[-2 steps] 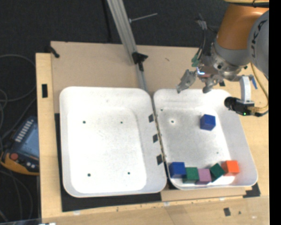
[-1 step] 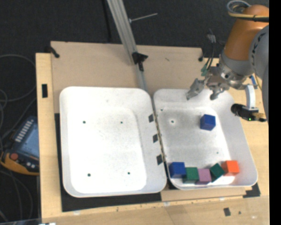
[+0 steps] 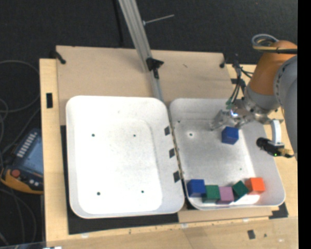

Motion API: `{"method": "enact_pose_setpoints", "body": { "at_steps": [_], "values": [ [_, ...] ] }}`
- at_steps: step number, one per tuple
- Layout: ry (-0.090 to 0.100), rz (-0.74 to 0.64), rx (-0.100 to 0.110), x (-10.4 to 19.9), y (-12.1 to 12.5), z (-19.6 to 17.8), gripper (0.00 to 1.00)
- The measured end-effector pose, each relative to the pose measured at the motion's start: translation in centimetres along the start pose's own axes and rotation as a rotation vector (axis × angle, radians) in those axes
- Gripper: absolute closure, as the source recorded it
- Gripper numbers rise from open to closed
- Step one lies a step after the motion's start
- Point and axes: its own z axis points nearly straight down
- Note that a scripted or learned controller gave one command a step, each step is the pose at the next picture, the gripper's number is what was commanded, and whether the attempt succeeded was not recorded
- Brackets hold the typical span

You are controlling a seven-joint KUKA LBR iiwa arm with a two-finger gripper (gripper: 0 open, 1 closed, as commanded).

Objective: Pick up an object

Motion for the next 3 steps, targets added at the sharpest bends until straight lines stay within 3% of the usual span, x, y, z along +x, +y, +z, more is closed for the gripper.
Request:
{"method": "enact_pose_setpoints", "body": {
  "at_steps": [1, 2, 3],
  "values": [
    [0.0, -0.003, -0.004, 0.4, -3.6, 0.0, 0.0],
    [0.0, 0.001, -0.01, 0.3, -3.4, -1.2, 1.0],
    [0.003, -0.007, -0.005, 8.4, -12.9, -4.9, 1.0]
  ]
}}
